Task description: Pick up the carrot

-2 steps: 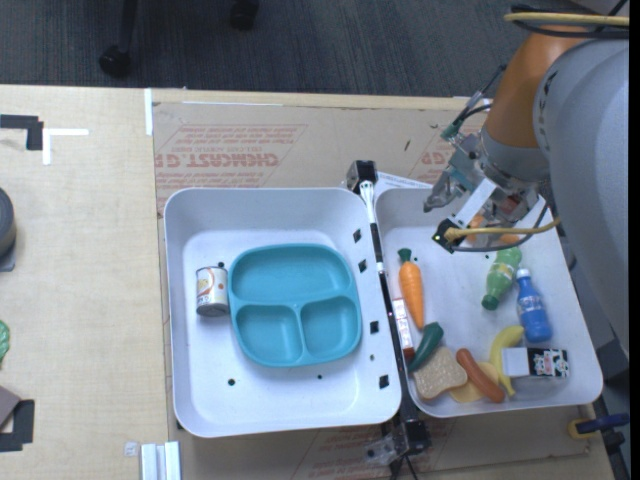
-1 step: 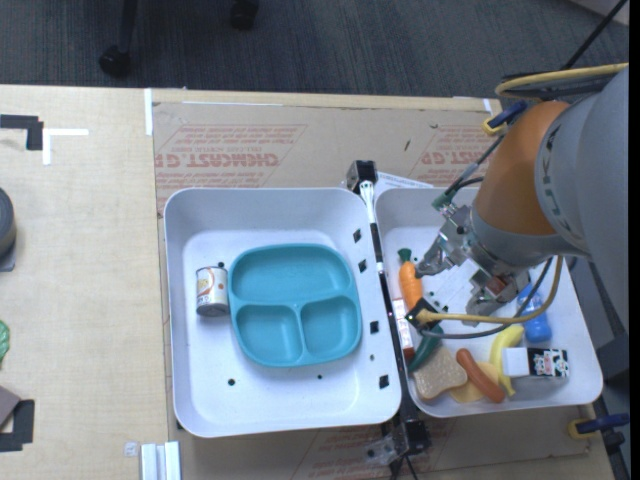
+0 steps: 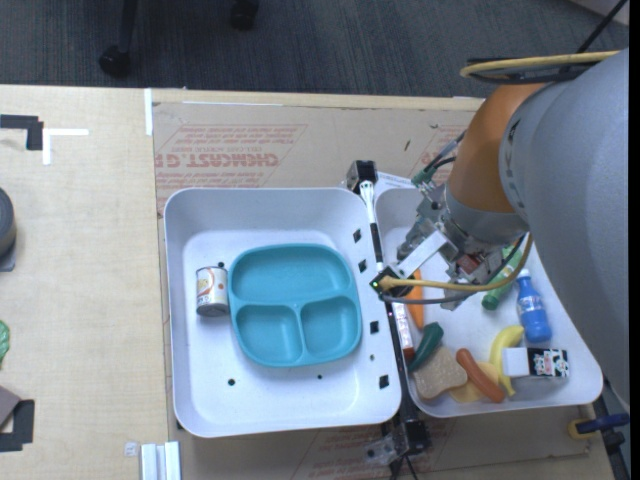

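Here jaws [image 3: 432, 268] over slim tapered orange carrot [image 3: 415, 305]; grip state unclear.

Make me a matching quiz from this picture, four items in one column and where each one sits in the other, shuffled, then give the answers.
Items
1. teal divided plate
2. small can
3. blue bottle
4. bread slice

Places
A. right bin, near its front edge
B. left bin, beside the plate's left side
C. middle of the left bin
D. right bin, toward its right side

Pairs: 1-C, 2-B, 3-D, 4-A
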`<state>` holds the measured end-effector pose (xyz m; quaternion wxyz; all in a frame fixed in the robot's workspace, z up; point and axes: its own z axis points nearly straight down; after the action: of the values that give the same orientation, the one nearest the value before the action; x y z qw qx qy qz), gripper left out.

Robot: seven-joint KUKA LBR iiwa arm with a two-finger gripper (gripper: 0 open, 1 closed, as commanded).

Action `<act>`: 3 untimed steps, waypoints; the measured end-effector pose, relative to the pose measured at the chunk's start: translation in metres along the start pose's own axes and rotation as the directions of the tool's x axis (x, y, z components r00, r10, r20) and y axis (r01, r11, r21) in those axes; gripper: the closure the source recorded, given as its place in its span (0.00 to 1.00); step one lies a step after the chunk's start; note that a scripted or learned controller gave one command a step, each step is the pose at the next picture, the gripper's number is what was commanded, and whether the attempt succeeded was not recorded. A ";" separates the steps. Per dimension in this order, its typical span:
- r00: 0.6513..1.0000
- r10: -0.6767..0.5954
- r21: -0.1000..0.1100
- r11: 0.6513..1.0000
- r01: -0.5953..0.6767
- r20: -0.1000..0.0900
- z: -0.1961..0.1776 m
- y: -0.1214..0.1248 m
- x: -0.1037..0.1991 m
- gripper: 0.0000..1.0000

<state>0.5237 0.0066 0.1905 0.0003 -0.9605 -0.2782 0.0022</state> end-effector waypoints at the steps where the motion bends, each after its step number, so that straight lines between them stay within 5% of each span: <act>1: 0.983 -0.182 0.002 0.983 0.182 0.000 0.000 0.027 -0.051 0.00; 2: 0.996 -0.092 0.000 0.996 0.092 0.000 0.000 -0.035 0.006 0.00; 3: 1.000 -0.022 0.001 1.000 0.022 0.000 0.000 0.036 -0.059 0.00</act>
<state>0.4932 -0.0548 0.1910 0.0009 -0.9574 -0.2887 0.0022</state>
